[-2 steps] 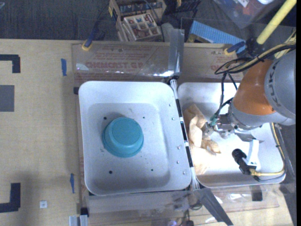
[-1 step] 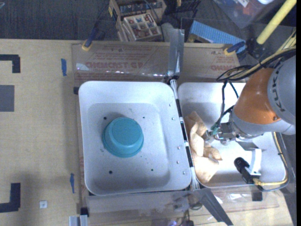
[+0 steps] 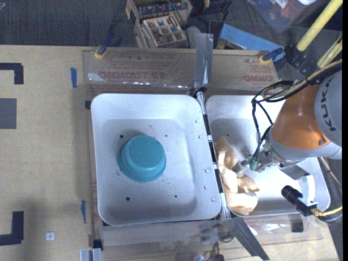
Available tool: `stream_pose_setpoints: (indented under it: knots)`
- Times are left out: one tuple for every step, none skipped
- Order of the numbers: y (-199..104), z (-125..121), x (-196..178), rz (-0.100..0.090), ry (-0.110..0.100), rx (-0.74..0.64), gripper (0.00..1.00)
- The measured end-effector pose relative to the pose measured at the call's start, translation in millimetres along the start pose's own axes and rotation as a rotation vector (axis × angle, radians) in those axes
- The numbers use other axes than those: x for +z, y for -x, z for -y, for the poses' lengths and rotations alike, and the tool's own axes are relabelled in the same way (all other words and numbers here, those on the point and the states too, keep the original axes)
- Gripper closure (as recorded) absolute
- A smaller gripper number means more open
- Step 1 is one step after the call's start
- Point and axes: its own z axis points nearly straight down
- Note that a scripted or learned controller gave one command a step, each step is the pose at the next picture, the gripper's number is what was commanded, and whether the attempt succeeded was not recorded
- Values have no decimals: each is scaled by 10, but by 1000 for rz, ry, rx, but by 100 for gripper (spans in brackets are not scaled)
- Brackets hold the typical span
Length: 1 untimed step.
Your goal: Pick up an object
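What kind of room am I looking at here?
Probably a robotics lab or test bench: a KUKA arm reaches over two white bins, one holding a teal bowl, with taped cardboard and clutter behind.

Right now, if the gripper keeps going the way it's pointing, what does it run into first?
The gripper points down and left into the right bin, so it would probably first meet the pile of tan objects against that bin's left wall. Depth is unclear from this slanted view.
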Motion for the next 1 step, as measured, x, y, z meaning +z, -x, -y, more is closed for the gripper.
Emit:
stream_pose_setpoints:
  knots:
    - [272,-387,-4,-2,-6,-78,0]
